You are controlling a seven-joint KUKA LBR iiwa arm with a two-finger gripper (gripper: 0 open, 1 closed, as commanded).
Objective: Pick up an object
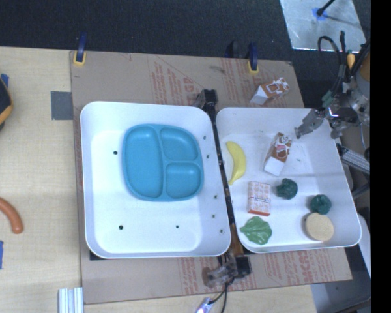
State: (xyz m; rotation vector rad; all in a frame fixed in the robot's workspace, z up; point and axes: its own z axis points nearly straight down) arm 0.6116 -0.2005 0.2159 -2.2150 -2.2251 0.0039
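Left of the hand (306, 128), small carton (278, 154) (lying apart), right bin (342, 175)

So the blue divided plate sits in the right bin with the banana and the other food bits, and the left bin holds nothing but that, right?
Not quite. The camera view shows the blue divided plate in the left bin, on its own. The banana and the other food bits lie in the right bin.

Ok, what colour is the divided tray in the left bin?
Light blue; the divided tray shows clearly in the camera view, inside the white left bin.
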